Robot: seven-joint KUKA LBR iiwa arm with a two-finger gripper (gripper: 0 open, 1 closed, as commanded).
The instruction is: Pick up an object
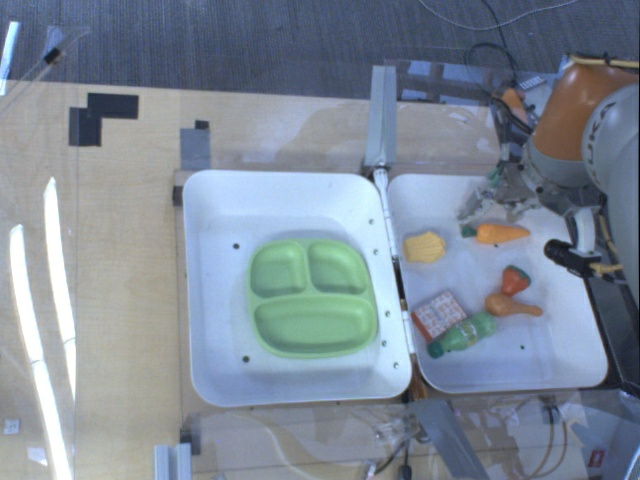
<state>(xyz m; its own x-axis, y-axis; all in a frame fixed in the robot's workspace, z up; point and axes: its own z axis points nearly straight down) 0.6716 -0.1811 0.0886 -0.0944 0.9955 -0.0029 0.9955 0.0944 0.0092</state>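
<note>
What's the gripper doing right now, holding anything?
Gripper: cannot be told; it hangs over the back of the right bin, just behind the carrot, and nothing can be seen held in it.

We note a light wooden bench (110,298) with black tape marks (98,116) at its far left. Beyond it lies dark grey ribbed floor (250,23), crossed by a thin cable (490,13). Bright glare streaks (55,258) mark the bench's left side.

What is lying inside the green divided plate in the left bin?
The green divided plate in the left white bin holds nothing in its three compartments; whatever lies beneath the plate is covered.
</note>
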